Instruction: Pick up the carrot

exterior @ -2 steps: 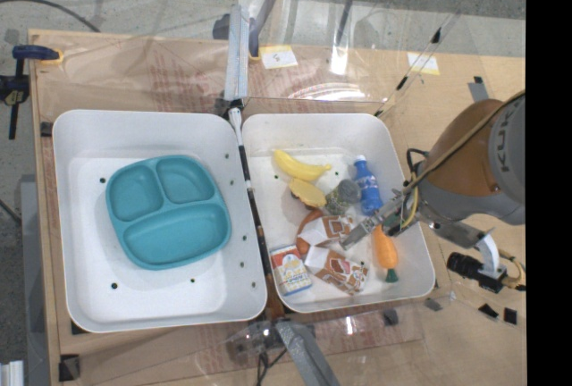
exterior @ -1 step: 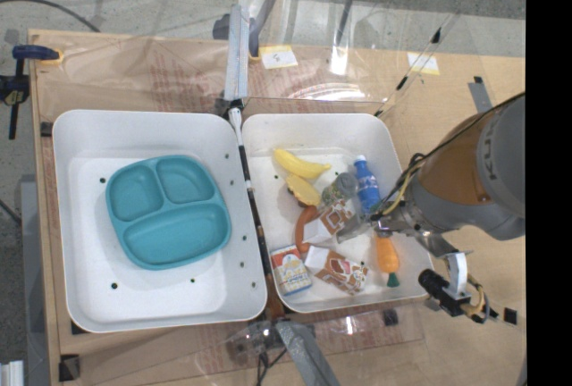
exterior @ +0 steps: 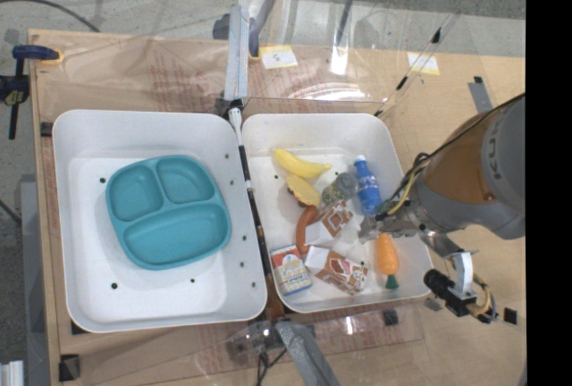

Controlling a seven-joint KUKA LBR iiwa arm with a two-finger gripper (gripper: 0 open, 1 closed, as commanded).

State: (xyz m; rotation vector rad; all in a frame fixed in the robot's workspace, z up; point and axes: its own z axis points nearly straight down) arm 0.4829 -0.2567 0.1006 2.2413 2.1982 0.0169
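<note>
Orange and small, the carrot [exterior: 386, 255] lies in the right bin [exterior: 260, 136], near that bin's right wall, its green end pointing toward the bin's near edge. The gripper [exterior: 386, 228] sits just above the carrot's upper end, and whether its fingers are spread or pressed together cannot be told, since the metal parts blur into one another there; nothing shows the carrot pinched between them. The likely trouble comes from crowding. A blue bottle [exterior: 365, 184] stands just up from the carrot, a grey can [exterior: 339, 189] lies beside the bottle, and small printed cartons [exterior: 342, 272] lie just left of the carrot, so a descent slightly off line could nudge a neighbour or catch a carton's edge instead. The carrot's tapered, smooth shape probably slips out of a grip taken near its tip. The bin's wall close to the carrot's far side may also block one finger. The teal plate [exterior: 167, 211] sits well left of the carrot, in the other bin.
</note>
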